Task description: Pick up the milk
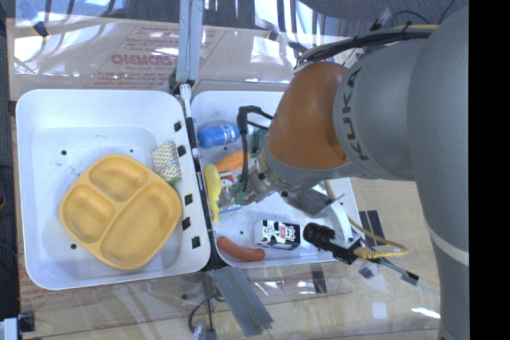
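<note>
The milk is a small white carton with black cow patches, lying on its side near the front of the right bin. My gripper is low in the middle of that bin, above and to the left of the milk, among a yellow banana and an orange item. The orange-banded wrist hides most of the gripper. Nothing of the milk is in the gripper; the carton lies apart from it on the bin floor.
A red-brown sausage lies at the front left of the right bin, close to the milk. A blue bottle lies at the back. The left bin holds a yellow divided plate and a small patterned pouch.
</note>
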